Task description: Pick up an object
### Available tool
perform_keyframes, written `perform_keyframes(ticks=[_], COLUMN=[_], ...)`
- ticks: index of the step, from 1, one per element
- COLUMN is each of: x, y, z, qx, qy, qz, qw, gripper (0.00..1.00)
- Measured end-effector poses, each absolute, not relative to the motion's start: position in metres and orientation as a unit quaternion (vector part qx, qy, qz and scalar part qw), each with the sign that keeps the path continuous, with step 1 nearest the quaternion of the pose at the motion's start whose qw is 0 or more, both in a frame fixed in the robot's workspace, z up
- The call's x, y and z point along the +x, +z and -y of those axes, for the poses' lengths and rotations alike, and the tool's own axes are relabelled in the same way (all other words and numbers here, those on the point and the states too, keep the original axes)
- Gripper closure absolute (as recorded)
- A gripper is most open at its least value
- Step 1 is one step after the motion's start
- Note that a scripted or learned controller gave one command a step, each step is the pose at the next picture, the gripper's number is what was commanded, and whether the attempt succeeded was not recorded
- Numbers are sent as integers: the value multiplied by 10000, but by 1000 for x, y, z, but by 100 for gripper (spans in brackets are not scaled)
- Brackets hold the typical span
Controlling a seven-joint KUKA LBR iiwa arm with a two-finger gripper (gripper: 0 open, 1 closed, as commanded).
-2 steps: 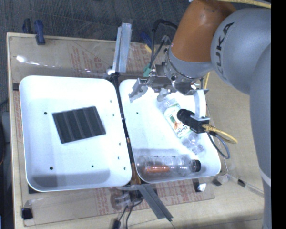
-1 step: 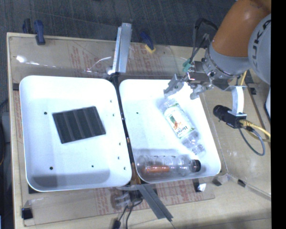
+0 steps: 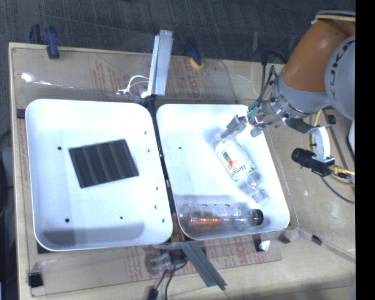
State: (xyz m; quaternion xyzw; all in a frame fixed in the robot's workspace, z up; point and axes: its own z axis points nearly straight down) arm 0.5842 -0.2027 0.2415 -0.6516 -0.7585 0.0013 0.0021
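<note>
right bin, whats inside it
The right bin holds two clear plastic bottles: a labelled bottle lying diagonally and a dark-capped bottle along the near wall. The gripper hangs over the far corner, hiding the floor beneath it.

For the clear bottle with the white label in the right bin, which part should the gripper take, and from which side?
Probably the labelled middle of the clear bottle, from above, fingers across its width. It lies flat and diagonal, and its body is widest and most even there. The gripper is near its upper end.
</note>
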Motion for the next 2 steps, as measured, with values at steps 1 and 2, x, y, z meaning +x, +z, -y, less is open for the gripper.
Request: perform_keyframes(ticks=[1, 2], x=[565, 595], y=[168, 115], z=[210, 210], qx=[-6190, -6066], qy=[10, 0], qz=[7854, 7950], qw=[15, -11], gripper=[0, 0])
